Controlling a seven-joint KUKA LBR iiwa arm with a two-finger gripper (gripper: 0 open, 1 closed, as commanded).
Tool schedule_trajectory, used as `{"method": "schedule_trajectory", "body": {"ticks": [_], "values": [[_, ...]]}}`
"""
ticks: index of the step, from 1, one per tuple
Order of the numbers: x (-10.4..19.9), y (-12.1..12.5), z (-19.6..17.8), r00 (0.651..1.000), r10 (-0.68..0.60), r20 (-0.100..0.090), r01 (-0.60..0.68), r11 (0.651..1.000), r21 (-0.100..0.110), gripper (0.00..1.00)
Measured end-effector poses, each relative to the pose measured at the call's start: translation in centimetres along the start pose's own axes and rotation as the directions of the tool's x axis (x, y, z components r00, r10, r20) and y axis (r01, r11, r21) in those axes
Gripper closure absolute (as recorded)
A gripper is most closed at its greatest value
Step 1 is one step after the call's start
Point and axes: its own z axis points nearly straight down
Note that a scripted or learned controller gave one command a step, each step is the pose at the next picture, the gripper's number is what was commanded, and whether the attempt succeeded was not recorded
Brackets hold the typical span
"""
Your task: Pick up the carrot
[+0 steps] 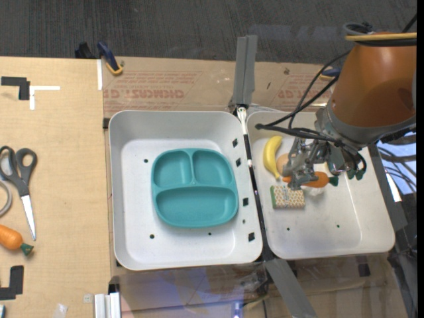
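An orange carrot (pixel 318 180) lies in the right bin (pixel 344 234), just right of the gripper's tip. The gripper (pixel 301 172) hangs low over the bin's left half, directly against the carrot's left end, under the arm's big orange band (pixel 374 78). The gripper's body hides part of the carrot. A second carrot (pixel 10 238) with a green stub lies on the wooden bench at the far left edge.
A yellow banana (pixel 271 155) and a pale orange round item (pixel 284 163) lie left of the gripper, with a speckled sponge-like block (pixel 289 197) below it. The left bin (pixel 126 197) holds a teal divided plate (pixel 195 187). Scissors (pixel 21 184) lie on the bench.
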Motion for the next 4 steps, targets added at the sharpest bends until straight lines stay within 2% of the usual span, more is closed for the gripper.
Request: {"method": "schedule_trajectory", "body": {"ticks": [1, 2, 3, 4], "values": [[2.3, -6.3, -12.4, 0.998, 0.069, -0.001, -0.069, 0.998, 0.001, 1.00], [1.5, -3.0, -2.6, 0.985, -0.173, -0.001, 0.173, 0.985, -0.001, 1.00], [2.9, -3.3, 5.2, 0.938, -0.346, -0.002, 0.346, 0.938, 0.000, 1.00], [2.8, -2.1, 5.2, 0.998, 0.063, -0.002, -0.063, 0.998, 0.000, 1.00]]}}
